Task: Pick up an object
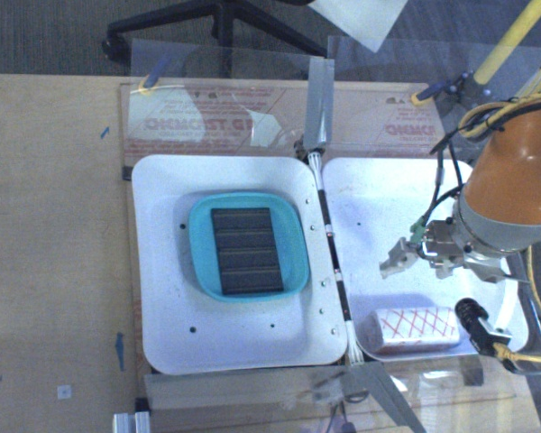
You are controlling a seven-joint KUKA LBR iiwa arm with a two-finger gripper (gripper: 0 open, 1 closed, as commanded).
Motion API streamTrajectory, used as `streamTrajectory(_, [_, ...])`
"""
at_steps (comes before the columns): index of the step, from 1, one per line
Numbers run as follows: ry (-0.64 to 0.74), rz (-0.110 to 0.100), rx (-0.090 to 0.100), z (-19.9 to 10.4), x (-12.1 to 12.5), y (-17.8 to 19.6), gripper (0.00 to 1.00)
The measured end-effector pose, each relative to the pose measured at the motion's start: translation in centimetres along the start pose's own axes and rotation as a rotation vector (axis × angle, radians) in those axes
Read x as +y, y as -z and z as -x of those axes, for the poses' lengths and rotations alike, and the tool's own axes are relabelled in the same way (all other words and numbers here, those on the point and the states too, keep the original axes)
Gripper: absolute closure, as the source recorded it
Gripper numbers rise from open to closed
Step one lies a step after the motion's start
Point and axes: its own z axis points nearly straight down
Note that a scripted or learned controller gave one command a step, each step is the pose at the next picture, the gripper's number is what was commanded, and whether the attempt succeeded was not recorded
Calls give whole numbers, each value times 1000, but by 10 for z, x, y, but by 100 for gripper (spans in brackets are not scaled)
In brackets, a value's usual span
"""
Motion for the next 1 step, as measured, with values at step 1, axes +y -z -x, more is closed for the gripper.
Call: streamTrajectory(1, [65, 0, 1, 61, 2, -90, 0])
